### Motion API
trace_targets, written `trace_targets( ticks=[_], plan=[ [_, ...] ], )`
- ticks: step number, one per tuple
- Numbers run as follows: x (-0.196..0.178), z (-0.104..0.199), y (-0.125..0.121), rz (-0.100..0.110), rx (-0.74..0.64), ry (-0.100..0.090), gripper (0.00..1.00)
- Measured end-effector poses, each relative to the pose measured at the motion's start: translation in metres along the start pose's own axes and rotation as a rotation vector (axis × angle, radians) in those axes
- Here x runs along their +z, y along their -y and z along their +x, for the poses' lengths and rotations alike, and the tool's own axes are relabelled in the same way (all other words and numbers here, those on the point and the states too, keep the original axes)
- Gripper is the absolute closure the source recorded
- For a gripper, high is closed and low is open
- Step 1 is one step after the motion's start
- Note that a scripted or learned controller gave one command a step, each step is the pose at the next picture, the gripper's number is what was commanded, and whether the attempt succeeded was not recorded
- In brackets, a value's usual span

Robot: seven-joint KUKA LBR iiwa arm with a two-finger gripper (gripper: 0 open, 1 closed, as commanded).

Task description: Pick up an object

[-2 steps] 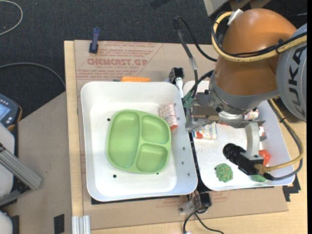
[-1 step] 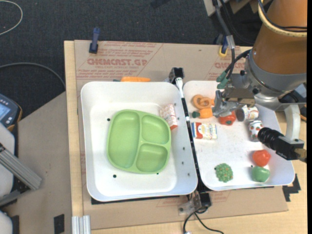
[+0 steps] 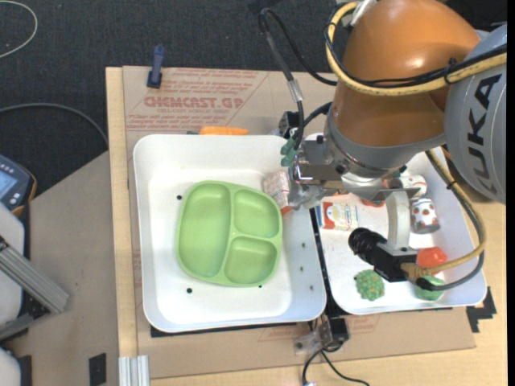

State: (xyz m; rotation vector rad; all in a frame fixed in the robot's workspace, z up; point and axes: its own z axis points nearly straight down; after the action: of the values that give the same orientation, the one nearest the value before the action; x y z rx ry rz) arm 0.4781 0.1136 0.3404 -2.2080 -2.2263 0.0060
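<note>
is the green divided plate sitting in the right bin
No, the green divided plastic plate lies in the left white bin.

Arm in from the right, orange band up top, grey wrist angled down over the seam between bins. Gripper [image 3: 291, 185] low at the left bin's right edge, mostly hidden under the wrist.

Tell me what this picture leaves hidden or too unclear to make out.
- The jaws: in the camera view the arm's orange band and wrist cover them, so their state cannot be told.
- The right bin: the arm hides much of its upper part.
- The small wrapped item beside the green divided plate: partly covered, too small to identify.
- The white carton: label unreadable.
</note>
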Motion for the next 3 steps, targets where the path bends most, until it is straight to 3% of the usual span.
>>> trace_targets(
  ticks=[3],
  plan=[
    [-0.033,-0.003,-0.002,-0.011,0.006,0.001,1.0]
  ],
)
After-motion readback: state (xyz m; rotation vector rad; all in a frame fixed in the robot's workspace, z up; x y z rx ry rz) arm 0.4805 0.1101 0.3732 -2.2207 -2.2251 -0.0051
